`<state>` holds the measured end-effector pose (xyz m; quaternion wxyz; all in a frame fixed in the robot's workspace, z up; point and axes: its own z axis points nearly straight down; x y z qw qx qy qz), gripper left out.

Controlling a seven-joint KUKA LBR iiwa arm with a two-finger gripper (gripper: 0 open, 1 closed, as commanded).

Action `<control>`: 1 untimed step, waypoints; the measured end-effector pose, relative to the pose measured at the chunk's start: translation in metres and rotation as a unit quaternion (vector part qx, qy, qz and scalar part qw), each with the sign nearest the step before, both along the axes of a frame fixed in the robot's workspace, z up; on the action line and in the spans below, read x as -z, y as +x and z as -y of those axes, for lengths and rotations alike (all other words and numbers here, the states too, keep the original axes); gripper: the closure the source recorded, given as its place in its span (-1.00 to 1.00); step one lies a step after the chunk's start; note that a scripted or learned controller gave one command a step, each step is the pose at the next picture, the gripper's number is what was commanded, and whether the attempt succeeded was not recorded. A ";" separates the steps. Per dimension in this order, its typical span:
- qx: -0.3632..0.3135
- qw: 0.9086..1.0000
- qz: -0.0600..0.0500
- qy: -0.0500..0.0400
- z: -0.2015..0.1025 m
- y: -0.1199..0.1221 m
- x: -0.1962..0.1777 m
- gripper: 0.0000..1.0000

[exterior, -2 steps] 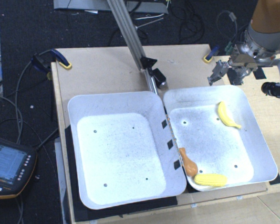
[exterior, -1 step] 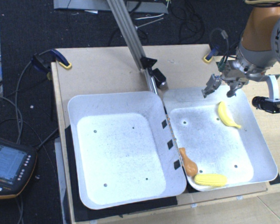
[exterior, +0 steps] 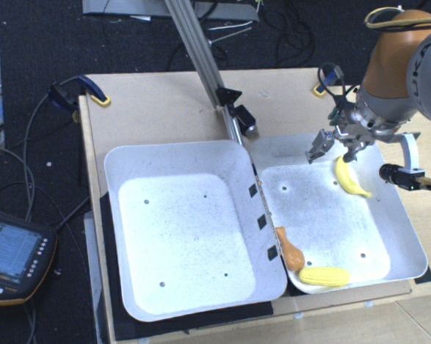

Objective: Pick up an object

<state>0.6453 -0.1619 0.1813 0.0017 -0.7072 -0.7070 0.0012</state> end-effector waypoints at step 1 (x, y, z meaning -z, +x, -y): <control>0.000 1.000 -0.001 0.000 -0.001 -0.006 0.062 -1.00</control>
